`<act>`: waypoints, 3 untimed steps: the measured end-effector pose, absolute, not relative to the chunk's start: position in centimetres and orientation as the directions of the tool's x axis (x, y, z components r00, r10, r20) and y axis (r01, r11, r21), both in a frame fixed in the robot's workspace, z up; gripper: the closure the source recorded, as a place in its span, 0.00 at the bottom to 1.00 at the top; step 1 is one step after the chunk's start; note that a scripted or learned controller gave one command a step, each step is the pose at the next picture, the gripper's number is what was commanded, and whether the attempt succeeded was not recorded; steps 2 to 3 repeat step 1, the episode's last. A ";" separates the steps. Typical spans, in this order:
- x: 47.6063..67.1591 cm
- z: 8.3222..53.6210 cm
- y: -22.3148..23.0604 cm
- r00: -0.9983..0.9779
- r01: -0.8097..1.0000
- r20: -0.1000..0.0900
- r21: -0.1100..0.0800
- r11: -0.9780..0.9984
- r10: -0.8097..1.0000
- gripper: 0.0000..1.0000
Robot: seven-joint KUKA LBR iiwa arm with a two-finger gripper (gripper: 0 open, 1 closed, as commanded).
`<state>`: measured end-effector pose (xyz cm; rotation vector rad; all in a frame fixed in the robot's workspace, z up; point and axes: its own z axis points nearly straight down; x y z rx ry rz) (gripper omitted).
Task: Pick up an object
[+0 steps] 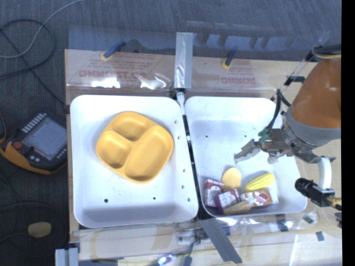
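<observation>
In the right bin [222, 115], several small items lie along the near edge: a round yellow lemon-like piece [232, 177], a yellow corn cob [259, 181], and red and white snack packets [217, 195] with another packet [260, 198] beside them. My gripper [255, 156] hangs over the middle of this bin, just above and behind the lemon-like piece and the corn. Its fingers [244, 151] stand spread apart with nothing between them. The grey and orange arm [319, 101] comes in from the right.
The left bin [83, 193] holds a yellow divided plate [135, 146]. A metal divider [188, 143] separates the two bins. A teach pendant [37, 143] and cables lie on the floor to the left. A black fitting [312, 189] sits at the right bin's near right corner.
</observation>
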<state>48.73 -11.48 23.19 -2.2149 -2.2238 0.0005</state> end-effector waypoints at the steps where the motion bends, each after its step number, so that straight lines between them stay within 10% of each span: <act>1: 48.7 9.0 -12.0 0.058 0.998 -0.001 0.012 -0.058 0.998 0.00; 3: 48.7 9.0 -12.0 0.058 0.998 -0.001 0.012 -0.058 0.998 0.00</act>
